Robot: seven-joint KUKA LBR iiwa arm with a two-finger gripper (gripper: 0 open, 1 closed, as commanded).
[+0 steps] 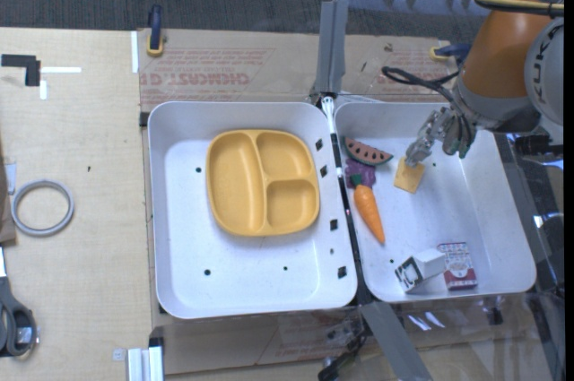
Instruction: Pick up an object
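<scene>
The gripper (421, 153) hung low over the right bin (502, 218), its tips just above a tan cheese wedge (409, 178); whether they were parted could not be told. The grey arm (502, 56) reached in from the right. Nearby lay a watermelon slice (369, 153), a carrot (369, 212) and a small red-and-white box (457, 266), its print unreadable. The left bin (179, 218) held a yellow divided plate (263, 182).

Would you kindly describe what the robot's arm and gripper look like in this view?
The arm is grey with a bulbous orange band above the wrist, with black cables beside it. The gripper is small, metallic grey, with two slim fingers.
</scene>
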